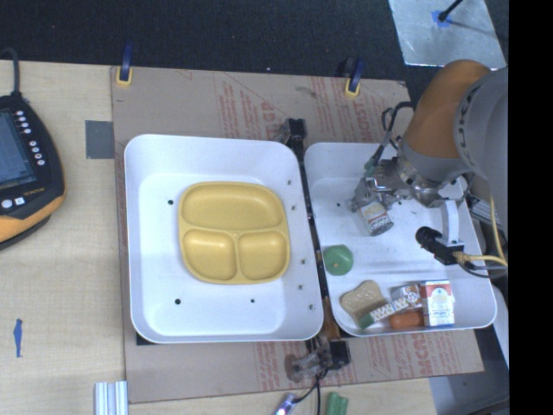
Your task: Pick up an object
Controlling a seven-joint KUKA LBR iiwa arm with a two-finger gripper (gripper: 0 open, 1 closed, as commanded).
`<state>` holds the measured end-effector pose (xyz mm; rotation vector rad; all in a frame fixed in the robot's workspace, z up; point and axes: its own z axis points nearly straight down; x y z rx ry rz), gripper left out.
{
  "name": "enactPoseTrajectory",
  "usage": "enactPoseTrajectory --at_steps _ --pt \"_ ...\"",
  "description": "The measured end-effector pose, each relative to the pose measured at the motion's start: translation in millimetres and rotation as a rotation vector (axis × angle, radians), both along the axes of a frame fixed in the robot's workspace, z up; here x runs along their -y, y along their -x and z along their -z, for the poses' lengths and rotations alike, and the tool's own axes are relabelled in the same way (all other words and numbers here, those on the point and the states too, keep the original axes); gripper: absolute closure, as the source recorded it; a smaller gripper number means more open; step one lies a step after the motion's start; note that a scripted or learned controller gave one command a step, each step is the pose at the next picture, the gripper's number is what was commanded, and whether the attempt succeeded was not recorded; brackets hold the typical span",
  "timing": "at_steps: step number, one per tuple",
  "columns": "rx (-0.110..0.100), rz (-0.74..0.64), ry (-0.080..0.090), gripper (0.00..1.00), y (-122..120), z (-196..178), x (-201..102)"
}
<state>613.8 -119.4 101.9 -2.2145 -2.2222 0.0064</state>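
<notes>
Camera view looks down on my two white bins. My gripper is low over the right bin, in the far half of it. I cannot tell if my gripper is open or closed. A small grey can with a label is right at the tip of my gripper, and it leans a bit. It looks like it touches me, but I cannot tell if I am holding it.

A green round thing lies by the left wall of this bin, apart from the can. Along the near edge are a brown chunk, a shiny packet, an orange thing and a red and white box, all close together.

The left bin has a yellow plate with three parts in its middle.
</notes>
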Motion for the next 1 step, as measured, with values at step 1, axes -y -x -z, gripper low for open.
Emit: enactPoseTrajectory --at_steps 1 --pt "0.005 0.0 -0.001 1.0 8.2 -98.6 -60.1"
